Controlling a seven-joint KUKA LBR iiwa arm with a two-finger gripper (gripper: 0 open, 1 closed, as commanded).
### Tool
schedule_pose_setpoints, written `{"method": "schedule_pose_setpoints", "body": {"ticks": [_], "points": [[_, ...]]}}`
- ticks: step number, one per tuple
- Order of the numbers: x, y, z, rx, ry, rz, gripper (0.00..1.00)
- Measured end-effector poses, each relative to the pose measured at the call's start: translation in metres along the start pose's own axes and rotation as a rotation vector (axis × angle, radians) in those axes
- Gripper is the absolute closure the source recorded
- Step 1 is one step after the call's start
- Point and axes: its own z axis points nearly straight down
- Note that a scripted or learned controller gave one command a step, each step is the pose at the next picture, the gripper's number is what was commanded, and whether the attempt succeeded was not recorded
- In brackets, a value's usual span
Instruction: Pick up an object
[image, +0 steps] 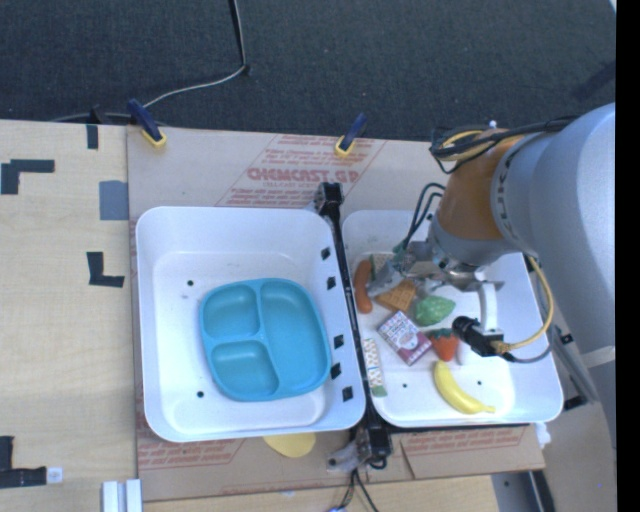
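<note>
We judge the banana (462, 390), lower right of frame, light and smooth; grip mid-body. Tool (405, 268) state: cannot tell.

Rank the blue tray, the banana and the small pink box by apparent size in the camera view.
1. blue tray, by far the largest
2. banana
3. pink box, close to the banana in spread, so that order is unsure

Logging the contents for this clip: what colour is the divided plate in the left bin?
Light blue; the plate shows clearly in the camera view.
</note>
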Motion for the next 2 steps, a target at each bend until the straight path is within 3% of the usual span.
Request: {"method": "schedule_pose_setpoints", "body": {"ticks": [1, 2], "points": [[0.004, 0.000, -0.009, 0.001, 0.006, -0.003, 1.00], [0.045, -0.028, -0.099, 0.004, 0.008, -0.004, 1.00]]}}
